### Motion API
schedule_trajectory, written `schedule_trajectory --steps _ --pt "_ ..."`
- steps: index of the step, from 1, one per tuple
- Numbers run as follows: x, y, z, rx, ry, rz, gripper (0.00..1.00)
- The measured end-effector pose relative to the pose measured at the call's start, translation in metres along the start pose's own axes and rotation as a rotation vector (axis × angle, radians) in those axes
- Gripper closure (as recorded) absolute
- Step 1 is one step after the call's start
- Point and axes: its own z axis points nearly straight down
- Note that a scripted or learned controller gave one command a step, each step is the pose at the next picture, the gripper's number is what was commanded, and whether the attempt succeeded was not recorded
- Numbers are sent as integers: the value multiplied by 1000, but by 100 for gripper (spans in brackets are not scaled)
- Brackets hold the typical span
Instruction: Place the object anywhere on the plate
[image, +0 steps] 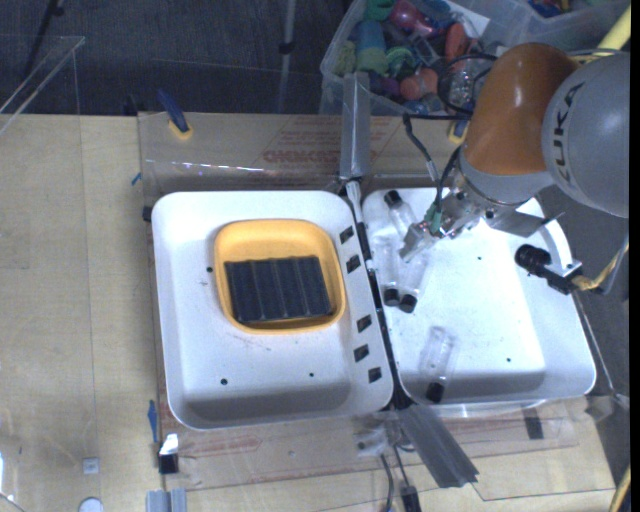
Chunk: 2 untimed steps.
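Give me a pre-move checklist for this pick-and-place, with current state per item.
1. Yellow plate sits in the left bin: ok.
2. Plate free for a drop: not ok, a dark ridged block covers most of it.
3. Clear vials with black caps lie in the right bin, one near the front: ok.
4. Gripper is over the right bin, near a vial at the back: ok.
5. Object held in the jaws: cannot tell.
6. Divider between the bins stands in the transfer path: ok, but clear it high.
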Motion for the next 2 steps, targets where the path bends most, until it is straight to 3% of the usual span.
schedule_trajectory --steps 1,2 --pt "0 0 0 0 0 0 0" --pt "-61 9 -8 -5 -5 -64 0"
